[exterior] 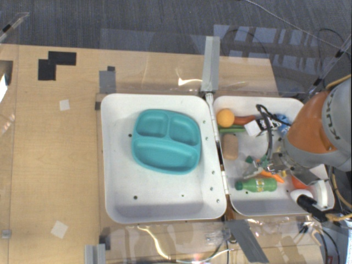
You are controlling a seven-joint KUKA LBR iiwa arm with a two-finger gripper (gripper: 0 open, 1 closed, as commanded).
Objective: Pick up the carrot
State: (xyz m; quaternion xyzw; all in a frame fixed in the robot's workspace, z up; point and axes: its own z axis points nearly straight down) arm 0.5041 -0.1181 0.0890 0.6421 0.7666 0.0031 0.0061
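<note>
You've got the arm (316,131) reaching in from the right, low over the right bin (240,205), and the gripper (269,166) is down among the clutter near the bin's front half. The carrot (273,175) looks to be that orange sliver lying just above the green bottle (256,185), right at the gripper's tip. Can I say the gripper has it? No. From this slanted view you can't tell how the gripper is set, or whether anything is caught in it; the wrist hides too much.

Elsewhere in that bin: an orange ball (225,117) at the back left corner, a tan block (230,146) just in front of it. The left bin (118,202) holds 1 teal divided plate (166,140), well apart from the action.

So where are you? By my read, the approach is done and the carrot sits on the bin floor. The grasp and the lift are both left.
</note>
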